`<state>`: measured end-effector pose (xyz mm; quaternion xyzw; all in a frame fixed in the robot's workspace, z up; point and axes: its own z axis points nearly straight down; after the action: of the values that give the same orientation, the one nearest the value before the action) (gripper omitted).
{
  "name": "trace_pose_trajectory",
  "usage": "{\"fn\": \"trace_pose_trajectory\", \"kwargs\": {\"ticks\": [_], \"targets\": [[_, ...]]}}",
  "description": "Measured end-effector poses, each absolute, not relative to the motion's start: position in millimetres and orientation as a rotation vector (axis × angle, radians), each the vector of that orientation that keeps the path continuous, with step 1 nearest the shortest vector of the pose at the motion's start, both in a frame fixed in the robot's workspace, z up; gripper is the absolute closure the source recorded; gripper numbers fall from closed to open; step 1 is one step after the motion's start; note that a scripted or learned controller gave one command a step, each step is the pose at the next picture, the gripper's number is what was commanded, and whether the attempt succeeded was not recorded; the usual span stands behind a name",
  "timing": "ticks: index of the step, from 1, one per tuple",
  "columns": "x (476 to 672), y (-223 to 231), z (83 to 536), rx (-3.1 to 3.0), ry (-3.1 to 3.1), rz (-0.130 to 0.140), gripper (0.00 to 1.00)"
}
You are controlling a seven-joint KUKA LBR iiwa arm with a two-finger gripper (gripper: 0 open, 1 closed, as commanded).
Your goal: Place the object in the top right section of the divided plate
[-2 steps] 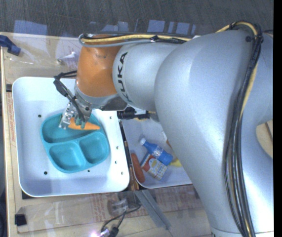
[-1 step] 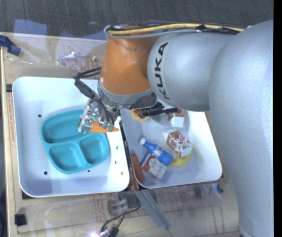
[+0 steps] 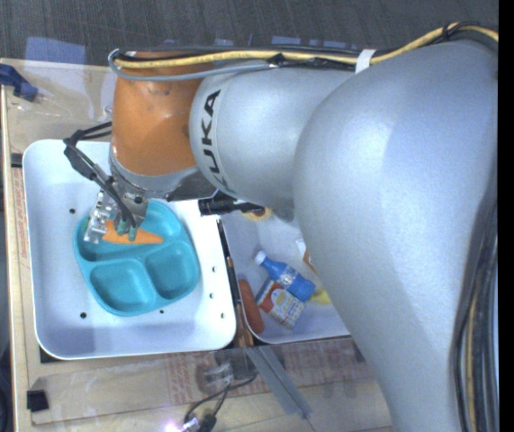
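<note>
A blue divided plate point(image 3: 139, 273) lies in the left white bin point(image 3: 49, 241). An orange carrot-shaped object point(image 3: 148, 238) rests in the plate's long upper section, lying lengthwise. My gripper point(image 3: 117, 221) hangs straight over the left end of that orange object, low over the same section and partly covering it. The arm's orange band and grey body hide the bin's far right corner.
The right bin point(image 3: 279, 336) holds a blue-capped bottle point(image 3: 285, 277), a red printed packet point(image 3: 284, 306), a brown stick-like item point(image 3: 249, 306) and something yellow point(image 3: 320, 295). The big grey arm covers most of that bin. Cables and a clamp sit along the bench's left edge.
</note>
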<state>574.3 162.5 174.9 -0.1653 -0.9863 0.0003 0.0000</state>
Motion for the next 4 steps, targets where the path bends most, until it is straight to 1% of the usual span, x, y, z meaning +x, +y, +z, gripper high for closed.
{"fn": "trace_pose_trajectory", "kwargs": {"ticks": [1,2,3,4], "targets": [[613.6,83.5,192.0,-0.733,-3.056,0.002,1.0],[607.5,177.7,130.4,-0.782,-3.043,-0.001,1.0],[645.3,150.1,104.8,-1.149,-2.947,-0.024,1.0],[567.8,128.8,240.5,-1.318,-2.852,0.001,1.0]]}}
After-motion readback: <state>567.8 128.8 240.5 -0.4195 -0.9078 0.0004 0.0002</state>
